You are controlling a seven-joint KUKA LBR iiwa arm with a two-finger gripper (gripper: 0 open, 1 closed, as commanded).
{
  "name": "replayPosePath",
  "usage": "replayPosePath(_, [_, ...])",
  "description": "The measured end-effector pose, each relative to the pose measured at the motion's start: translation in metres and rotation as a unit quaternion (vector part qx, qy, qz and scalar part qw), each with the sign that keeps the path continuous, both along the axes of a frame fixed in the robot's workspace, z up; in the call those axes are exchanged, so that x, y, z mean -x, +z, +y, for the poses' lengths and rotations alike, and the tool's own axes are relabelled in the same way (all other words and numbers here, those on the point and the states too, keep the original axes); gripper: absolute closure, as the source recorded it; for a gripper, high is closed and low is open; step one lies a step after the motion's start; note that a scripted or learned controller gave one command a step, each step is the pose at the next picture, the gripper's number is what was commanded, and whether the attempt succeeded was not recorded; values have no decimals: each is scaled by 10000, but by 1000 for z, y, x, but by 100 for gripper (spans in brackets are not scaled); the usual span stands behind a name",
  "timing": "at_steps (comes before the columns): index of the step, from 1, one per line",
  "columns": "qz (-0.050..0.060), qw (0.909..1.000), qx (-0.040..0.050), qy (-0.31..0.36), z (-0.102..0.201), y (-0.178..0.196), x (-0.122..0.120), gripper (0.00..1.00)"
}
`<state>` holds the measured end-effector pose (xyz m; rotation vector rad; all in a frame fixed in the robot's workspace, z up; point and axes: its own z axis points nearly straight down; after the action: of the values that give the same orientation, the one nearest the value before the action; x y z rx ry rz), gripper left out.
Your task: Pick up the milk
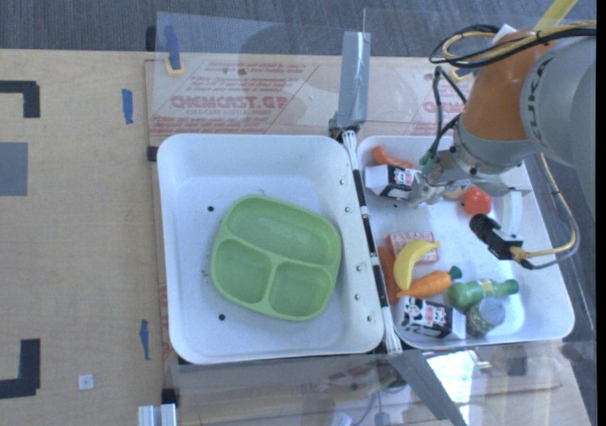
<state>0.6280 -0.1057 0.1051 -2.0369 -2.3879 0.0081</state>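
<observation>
Gripper low in right bin, touching milk

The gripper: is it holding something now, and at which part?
It cannot be told. The gripper is low in the right bin, against a black-and-white carton, but no grasp shows.

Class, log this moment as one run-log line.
gripper: right bin, at upper milk carton | second milk carton: near edge | green plate: left bin

Milk carton lies flat, right bin's front.
</observation>
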Motion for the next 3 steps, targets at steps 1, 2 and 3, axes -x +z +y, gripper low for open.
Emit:
replayPosePath(1, [-16, 10000, 0, 2, 0, 1, -1, 0])
replayPosePath(2, [21, 10000, 1, -17, -2, 10, 1, 100])
replayPosePath(3, [-52, 9863, -12, -1651, 0, -18, 44, 100])
